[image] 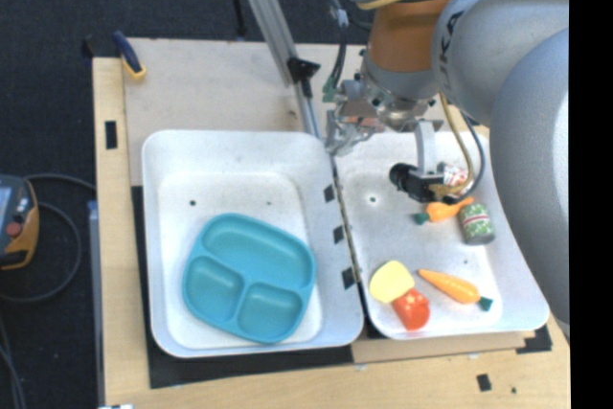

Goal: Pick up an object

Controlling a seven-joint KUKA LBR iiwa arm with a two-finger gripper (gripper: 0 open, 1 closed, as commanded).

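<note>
Robotics lab: wood bench (pixel 192 91), white bins (pixel 163 206), loose cables (pixel 57 196), alu strut (pixel 263 5).

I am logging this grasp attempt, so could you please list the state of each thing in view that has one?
gripper: raised over the top left corner of the right bin, holding nothing visible.
blue tray: lying flat in the left bin, compartments bare.
two carrots: lying on their sides.
small can: lying loose beside the upper carrot.
red and yellow pieces: touching.
</note>
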